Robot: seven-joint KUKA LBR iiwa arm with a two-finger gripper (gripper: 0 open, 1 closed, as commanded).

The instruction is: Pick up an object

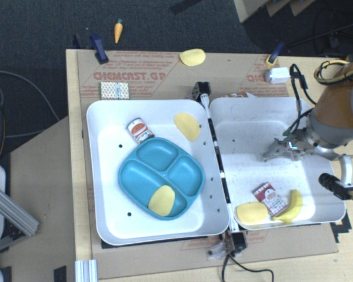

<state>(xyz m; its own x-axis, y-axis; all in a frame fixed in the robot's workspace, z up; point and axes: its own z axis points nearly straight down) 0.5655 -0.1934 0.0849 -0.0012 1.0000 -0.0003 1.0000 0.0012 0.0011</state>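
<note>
My gripper (pixel 277 150) is low in the right bin (pixel 247 113), over bare floor near its middle, and I see nothing in it. The grey arm with its orange band (pixel 335 107) comes in from the right. Toward the bin's front lie a red and white packet (pixel 269 198), a yellow banana (pixel 291 207) and a flat yellow piece (pixel 251 212), all well apart from the gripper. In the left bin (pixel 100 157) a blue divided plate (pixel 159 172) carries a yellow piece (pixel 162 200). Behind the plate lie a small can (pixel 140 130) and another yellow piece (pixel 187 126).
Outside the bins, the bench holds a yellow piece (pixel 192 57), a patterned packet (pixel 115 90), a white block (pixel 278 75) and blue clamps (pixel 98 49). A small carrot (pixel 118 31) lies on the dark floor beyond. A black divider (pixel 215 151) runs between the bins.
</note>
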